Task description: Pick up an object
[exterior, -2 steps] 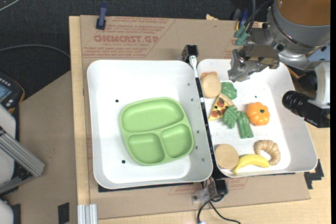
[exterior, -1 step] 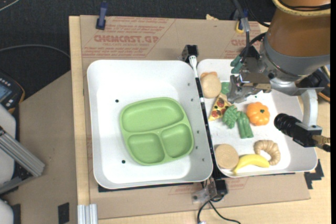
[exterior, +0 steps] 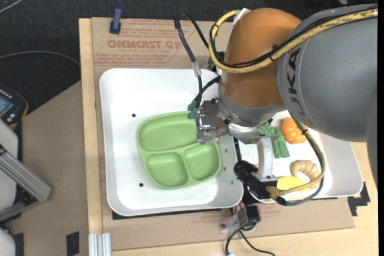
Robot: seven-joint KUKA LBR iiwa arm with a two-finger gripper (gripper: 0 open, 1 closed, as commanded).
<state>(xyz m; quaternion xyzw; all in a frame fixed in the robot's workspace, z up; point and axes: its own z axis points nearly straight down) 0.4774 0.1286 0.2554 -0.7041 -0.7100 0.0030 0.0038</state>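
The arm (exterior: pixel 312 63) is seen reaching in from the right, its orange band (exterior: pixel 258 63) positioned over the divide between the two bins. The gripper (exterior: pixel 206 123) is located at the right edge of the green tray (exterior: pixel 177 150), over the left bin (exterior: pixel 120 129). Whether it is spread or pressed together cannot be told, since the wrist body hides most of it; nothing is seen held in it.

The tray (a three-compartment plate, one long section above two smaller ones) is found directly left of and below the gripper, lying flat on the bin floor. Its upper right rim is touched or overlapped by the gripper hardware; which of the two cannot be told.

To the right of the gripper, in the right bin (exterior: pixel 348 180), several small items are partly covered by the arm: an orange piece (exterior: pixel 292 130), a green piece (exterior: pixel 277 142) just beside it, a tan curved piece (exterior: pixel 306 168) lower down, and a yellow piece (exterior: pixel 289 183) nearest the bench front. All are well apart from the gripper.

Black cables (exterior: pixel 192 51) are routed from the wrist up and to the left of the gripper.
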